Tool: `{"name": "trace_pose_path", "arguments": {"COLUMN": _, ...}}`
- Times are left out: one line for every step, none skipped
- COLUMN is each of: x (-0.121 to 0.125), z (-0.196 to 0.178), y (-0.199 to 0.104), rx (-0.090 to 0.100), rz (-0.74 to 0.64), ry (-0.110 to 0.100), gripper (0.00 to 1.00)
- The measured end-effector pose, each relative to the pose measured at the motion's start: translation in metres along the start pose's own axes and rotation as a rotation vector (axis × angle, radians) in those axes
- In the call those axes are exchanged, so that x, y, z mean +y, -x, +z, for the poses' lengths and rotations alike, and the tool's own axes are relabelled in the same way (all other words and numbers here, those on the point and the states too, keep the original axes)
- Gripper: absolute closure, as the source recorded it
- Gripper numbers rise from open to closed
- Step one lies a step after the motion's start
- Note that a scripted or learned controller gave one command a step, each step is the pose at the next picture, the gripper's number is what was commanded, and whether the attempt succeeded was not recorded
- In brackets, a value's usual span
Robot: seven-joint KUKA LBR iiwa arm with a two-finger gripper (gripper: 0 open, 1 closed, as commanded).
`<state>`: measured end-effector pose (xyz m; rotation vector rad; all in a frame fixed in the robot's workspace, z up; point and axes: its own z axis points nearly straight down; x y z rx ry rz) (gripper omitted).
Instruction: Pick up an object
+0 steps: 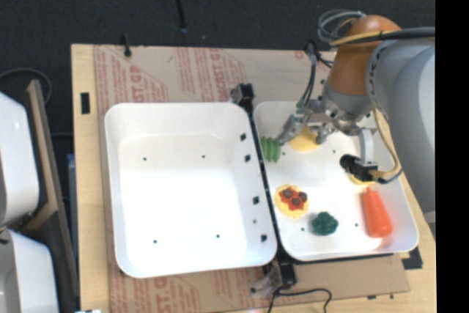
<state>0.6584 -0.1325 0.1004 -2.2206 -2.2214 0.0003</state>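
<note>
We'd bring the gripper (pixel 311 130) straight down w/ the fingers (pixel 287 132) either side of the yellow piece (pixel 304 142) before closing, keeping off the green item (pixel 272 149). The yellow piece sits in the right bin (pixel 396 245), just right of the green item, prob. right under the fingers. Fingers look spread apart, nothing between them, though the view's poor there. Pizza toy (pixel 292 201) lies below the green item.

Tool (pixel 311 130) low in right bin (pixel 399 245), perhaps touching yellow piece (pixel 303 142).
</note>
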Motion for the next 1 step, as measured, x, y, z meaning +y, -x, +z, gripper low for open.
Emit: {"name": "trace_pose_path", "arguments": {"x": 0.0105, "z": -0.0012, "y": -0.0134, "rx": -0.001, "rz": 0.003, "ry": 0.002, "gripper": 0.0}}
